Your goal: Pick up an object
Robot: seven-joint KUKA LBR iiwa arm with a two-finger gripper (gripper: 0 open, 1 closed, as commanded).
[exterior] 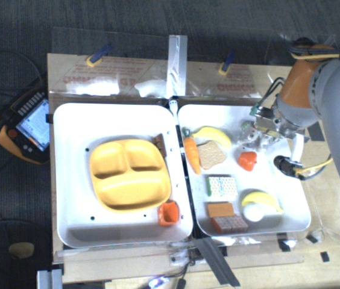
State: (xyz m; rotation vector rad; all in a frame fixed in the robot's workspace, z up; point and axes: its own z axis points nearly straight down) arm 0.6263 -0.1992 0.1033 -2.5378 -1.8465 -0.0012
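Note:
My gripper (255, 138) hangs over the back of the right bin (299, 212), just above a small red pepper (248, 160). Nothing shows between its parts. Left of it lie a yellow banana (215, 136), a slice of bread (211, 156) and an orange carrot (192, 154) by the bin's left wall. Nearer the front sit a green and white block (222, 186), a brown block (219, 209), a reddish brick-like block (229, 224) and a yellow and white piece (258, 205).
The left bin (73, 137) holds a yellow divided plate (129, 173), an orange cup (167, 213) at its front right and a small brown item (158, 142) by the plate's back edge. A pendant device (30, 128) lies left of the bench.

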